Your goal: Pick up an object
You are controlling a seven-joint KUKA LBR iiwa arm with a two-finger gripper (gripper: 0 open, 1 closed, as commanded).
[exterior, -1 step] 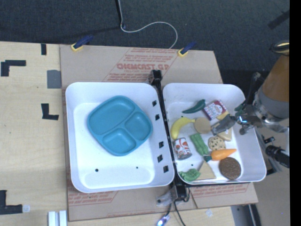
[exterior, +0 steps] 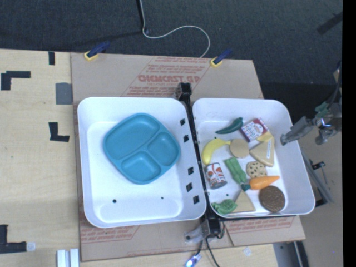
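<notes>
The right bin (exterior: 289,115) holds a pile of toy foods: a yellow banana (exterior: 213,148), a dark green chili (exterior: 230,127), a red and white packet (exterior: 253,129), a cheese wedge (exterior: 266,150), a cookie (exterior: 256,168), an orange carrot (exterior: 265,181), a brown patty (exterior: 272,198), a small can (exterior: 216,175) and a green lettuce piece (exterior: 224,207). My gripper (exterior: 295,131) hangs over the right rim of this bin, just right of the cheese wedge, and touches none of the foods.
The left bin (exterior: 92,149) holds a blue divided plate (exterior: 142,148). Both bins rest on a cardboard sheet (exterior: 167,77) clipped at the back. A white cable (exterior: 167,35) lies on the dark floor behind.
</notes>
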